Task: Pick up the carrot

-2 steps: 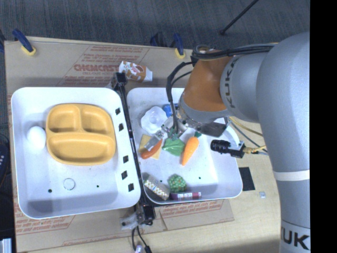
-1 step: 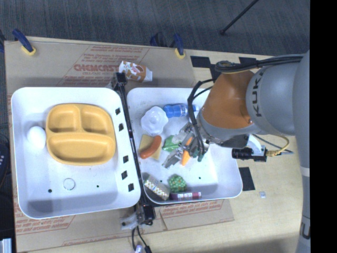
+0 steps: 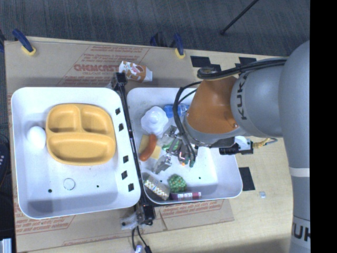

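The grey arm (image 3: 247, 109) hung over the right bin (image 3: 229, 181), its pincer (image 3: 179, 149) low inside; whether it was wide or narrow I cannot tell. Just left lay the carrot (image 3: 147, 147), near a white ball (image 3: 154, 119) and green ball (image 3: 177, 182). The left bin (image 3: 31, 194) held a yellow tray (image 3: 80, 133).

2 bins (image 3: 21, 141), both white. Left one: mustard-yellow divided tray (image 3: 80, 132), plain, plus a white egg-shaped item (image 3: 36, 137). Right bin: carrot (image 3: 147, 147) orange w/ a redder upper end; white crumpled item (image 3: 154, 119); a blue bit (image 3: 169, 110) behind it; green bumpy ball (image 3: 177, 182); marker-like stick (image 3: 185, 195), dark-red and white. Arm (image 3: 274, 99) grey w/ orange band (image 3: 211, 109). Tabletop (image 3: 63, 62) tan cardboard w/ red print. Clamps (image 3: 24, 41) blue w/ yellow tips. Floor (image 3: 105, 9) dark grey.
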You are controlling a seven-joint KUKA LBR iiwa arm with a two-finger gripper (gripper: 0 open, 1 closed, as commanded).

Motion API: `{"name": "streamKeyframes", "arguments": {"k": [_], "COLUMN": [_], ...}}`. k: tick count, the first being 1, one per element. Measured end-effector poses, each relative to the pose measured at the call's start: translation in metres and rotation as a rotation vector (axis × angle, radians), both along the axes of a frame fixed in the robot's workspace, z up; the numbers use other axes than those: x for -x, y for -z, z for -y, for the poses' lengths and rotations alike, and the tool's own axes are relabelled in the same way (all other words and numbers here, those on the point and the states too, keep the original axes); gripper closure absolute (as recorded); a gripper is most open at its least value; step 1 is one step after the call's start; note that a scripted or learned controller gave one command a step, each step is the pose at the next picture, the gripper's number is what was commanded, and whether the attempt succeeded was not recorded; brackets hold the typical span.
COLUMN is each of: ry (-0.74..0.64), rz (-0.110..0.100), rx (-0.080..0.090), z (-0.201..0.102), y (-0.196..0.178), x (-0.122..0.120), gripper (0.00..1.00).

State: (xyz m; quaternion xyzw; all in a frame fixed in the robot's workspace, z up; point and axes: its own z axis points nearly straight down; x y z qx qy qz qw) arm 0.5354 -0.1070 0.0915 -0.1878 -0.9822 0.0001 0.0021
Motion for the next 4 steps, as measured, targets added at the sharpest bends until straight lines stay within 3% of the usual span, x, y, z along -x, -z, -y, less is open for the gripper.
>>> {"name": "streamKeyframes", "arguments": {"k": [1, 2, 3, 4], "ry": [0.278, 0.160, -0.082, -0.269], "rz": [0.004, 0.001, 0.004, 0.001], "rx": [0.002, 0.001, 0.000, -0.001], "z": [-0.011, 0.022, 0.000, -0.016], "y": [0.000, -0.026, 0.000, -0.033], "x": [-0.037, 0.028, -0.001, 0.032], "gripper": [0.00, 0.00, 0.00, 0.00]}}
